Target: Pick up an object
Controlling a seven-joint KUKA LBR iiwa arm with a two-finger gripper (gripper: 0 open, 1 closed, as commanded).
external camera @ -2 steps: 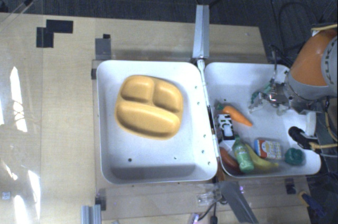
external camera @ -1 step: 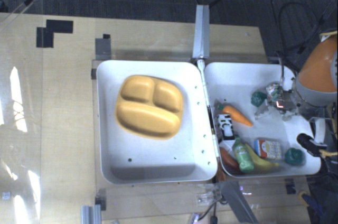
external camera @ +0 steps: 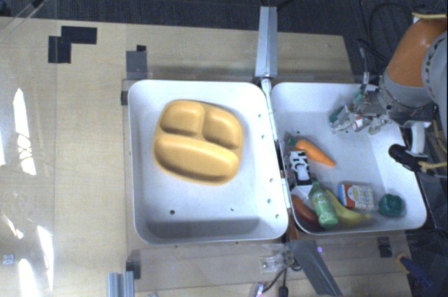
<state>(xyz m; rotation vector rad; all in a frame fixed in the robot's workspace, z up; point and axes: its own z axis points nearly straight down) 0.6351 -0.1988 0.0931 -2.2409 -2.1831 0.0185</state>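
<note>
Nearest the camera, along the near edge of the right bin (external camera: 413, 222), lies a crowded row of small things: a banana (external camera: 348, 213), a green bottle (external camera: 323, 205) leaning against it, something red (external camera: 305, 209) tucked under the bottle's left side, a small printed packet (external camera: 358, 195) just behind the banana, and a dark green round piece (external camera: 391, 204) off to the right. A little farther back, near the bin's left wall, sits a carrot (external camera: 315, 153) with its leafy end pointing left, and a black-and-white item (external camera: 299, 166) just near of it.

My pincer (external camera: 355, 118) hangs over the far part of this same bin, right of centre, with my orange-banded wrist coming in from the right. Whether my fingers are spread or closed, I cannot tell from this angle, and I see nothing between them.

Every one of those objects lies nearer than my pincer. That carrot is the closest, down and to the left, apart from me. Banana, bottle and packet lie well apart, at the near edge.

Over in the left bin (external camera: 140, 169) rests a yellow divided tray (external camera: 198, 141), far from me.
</note>
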